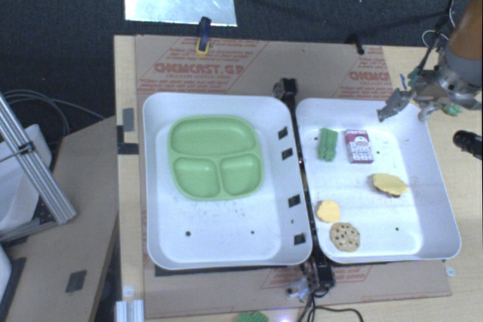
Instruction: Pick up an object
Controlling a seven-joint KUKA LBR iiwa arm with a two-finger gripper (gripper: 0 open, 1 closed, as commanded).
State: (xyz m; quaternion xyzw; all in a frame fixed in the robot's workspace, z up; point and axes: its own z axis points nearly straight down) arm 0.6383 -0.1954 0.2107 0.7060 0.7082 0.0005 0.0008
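The right bin (434, 185) holds a green block (327, 143), a red and white packet (358, 146), a yellow lumpy piece (389, 184), a small yellow round piece (327, 211) and a chocolate-chip cookie (345, 236). My gripper (411, 103) hangs above the bin's far right corner, up and to the right of the packet. Its fingers are spread apart, with nothing between them. It touches none of the objects.
The left bin (155, 162) holds a green three-compartment plate (215, 156). A black divider with clips (294, 162) runs between the bins. A cardboard sheet (249, 60) lies under both. Metal framing (30, 177) stands at the far left.
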